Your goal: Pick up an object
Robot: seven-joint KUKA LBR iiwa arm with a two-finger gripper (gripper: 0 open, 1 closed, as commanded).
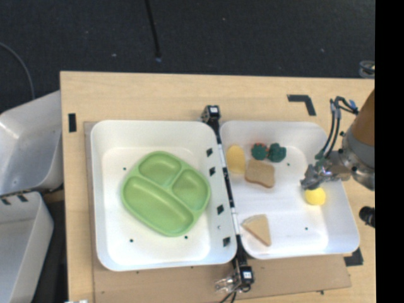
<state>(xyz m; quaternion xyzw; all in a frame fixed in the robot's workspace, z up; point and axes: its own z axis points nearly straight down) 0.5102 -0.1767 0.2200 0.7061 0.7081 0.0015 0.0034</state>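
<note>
A pale wooden bench (158,96) carries two shallow white bins set side by side, with dark floor beyond its far edge and a black cable (150,21) trailing across that floor. White plastic housings (28,137) sit off the bench's left side. The left bin (107,245) holds a green divided plate (165,192), lying flat near the middle, with bare white floor all around it, widest along the near and left walls. The right bin (341,232) holds the small food items: a yellow piece (235,158) close against the dividing wall, two dark green lumps (268,151) touching each other toward the far side, a brown bread-like slice (260,173) just in front of them, a tan wedge (257,229) near the front left corner, and a yellow ball (315,196) near the right wall. The gripper (314,178) reaches in over that right wall from the arm at the frame edge and sits low just above and beside the yellow ball, touching or nearly touching its top; whether its jaws are spread or closed cannot be told, and nothing is plainly between them. The middle and near right part of this bin's floor lies open. Black clips (211,113) mark the seam between the bins.
</note>
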